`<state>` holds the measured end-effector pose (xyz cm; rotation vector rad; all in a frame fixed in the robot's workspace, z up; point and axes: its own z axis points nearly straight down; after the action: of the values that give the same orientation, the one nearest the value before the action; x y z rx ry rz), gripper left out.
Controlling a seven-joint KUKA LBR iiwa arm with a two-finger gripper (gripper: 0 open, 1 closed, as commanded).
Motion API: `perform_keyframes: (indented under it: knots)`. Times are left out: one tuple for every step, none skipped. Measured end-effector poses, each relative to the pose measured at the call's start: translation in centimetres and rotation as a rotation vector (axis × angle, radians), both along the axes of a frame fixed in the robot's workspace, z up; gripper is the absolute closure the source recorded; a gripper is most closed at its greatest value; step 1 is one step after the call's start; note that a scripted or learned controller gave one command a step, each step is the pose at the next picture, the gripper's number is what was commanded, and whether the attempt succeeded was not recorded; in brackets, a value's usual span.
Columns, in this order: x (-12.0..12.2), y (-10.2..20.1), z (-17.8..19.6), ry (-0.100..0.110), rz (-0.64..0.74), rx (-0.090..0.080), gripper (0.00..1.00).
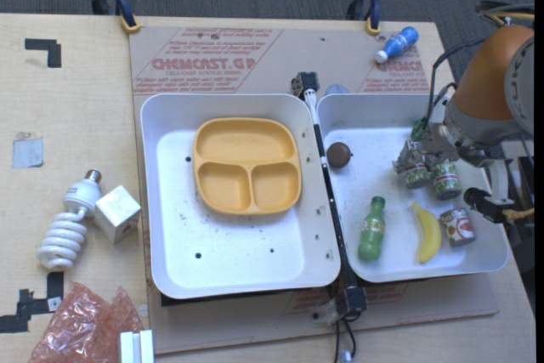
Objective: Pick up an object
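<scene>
Here the claw [427,159] sits low over two small cans [430,177], its grip state unclear; banana [427,234] lies just below

The brown protective sheet [221,55] lying under the 2 white bins carries red printing: the large word "CHEMCAST" followed by what looks like "GP" reads clearly near its upper left, with smaller red lines beneath that are too fine to make out. The same red print repeats near the sheet's upper right corner, again too small to read. Labels on the green bottle [371,229] and the small cans [429,174] cannot be read.
</scene>
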<state>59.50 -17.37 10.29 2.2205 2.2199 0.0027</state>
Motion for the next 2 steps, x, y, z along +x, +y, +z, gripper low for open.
perform_keyframes:
  knots:
    - [2.8,7.6,-1.1,0.002,0.001,-0.001,1.00]
    - [2.8,7.5,0.0,0.000,0.000,-0.002,1.00]
